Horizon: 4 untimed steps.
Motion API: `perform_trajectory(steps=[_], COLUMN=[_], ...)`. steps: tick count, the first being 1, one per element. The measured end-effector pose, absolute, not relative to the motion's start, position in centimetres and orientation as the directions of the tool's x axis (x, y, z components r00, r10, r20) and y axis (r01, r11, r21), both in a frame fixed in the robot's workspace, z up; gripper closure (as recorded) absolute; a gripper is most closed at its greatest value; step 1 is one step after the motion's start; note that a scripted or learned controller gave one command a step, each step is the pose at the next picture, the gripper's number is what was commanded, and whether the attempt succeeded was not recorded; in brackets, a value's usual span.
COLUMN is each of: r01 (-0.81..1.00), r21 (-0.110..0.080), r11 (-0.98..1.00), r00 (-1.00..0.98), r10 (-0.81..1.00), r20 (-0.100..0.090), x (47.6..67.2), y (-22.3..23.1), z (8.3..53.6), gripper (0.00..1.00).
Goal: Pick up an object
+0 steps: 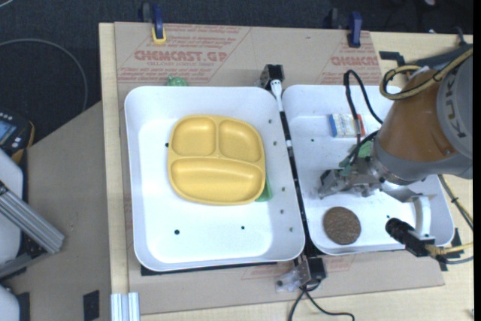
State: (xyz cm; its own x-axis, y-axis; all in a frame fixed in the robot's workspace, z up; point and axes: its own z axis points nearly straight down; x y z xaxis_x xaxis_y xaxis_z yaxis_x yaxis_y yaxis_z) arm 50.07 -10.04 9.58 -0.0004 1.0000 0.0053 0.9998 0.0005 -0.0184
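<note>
My gripper (332, 184) hangs low in the right bin (316, 105), near its middle, with the arm coming in from the right. Just in front of it, a round brown speckled disc (342, 225) lies flat on the bin floor, apart from the gripper. A small white box with blue and red print (344, 124) lies toward the back of the same bin. A bit of something green (365, 149) shows beside the wrist, mostly hidden by the arm.
The left bin (150, 207) holds a yellow divided plate (216, 160) with a green thing (265, 192) peeking out under its right edge. A small green object (176, 81) lies on the bench behind that bin. A black divider strip (285, 139) runs between the bins.
</note>
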Motion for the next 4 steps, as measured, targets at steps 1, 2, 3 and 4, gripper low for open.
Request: perform_trajectory(steps=[1,2,3,4], r01=[1.000,1.000,1.000,1.000], r21=[0.010,-0.004,0.015,0.002], r11=[0.004,0.006,0.010,0.003], r00=[-0.004,-0.006,-0.011,-0.003], r10=[1.000,1.000,1.000,1.000], r20=[0.001,0.003,0.006,0.000], x=[48.1,49.7,48.1,48.0], y=[-6.6,-1.0,6.0,5.5], z=[21.6,18.3,31.9,32.2], gripper=[0.00,0.00,0.00,1.00])
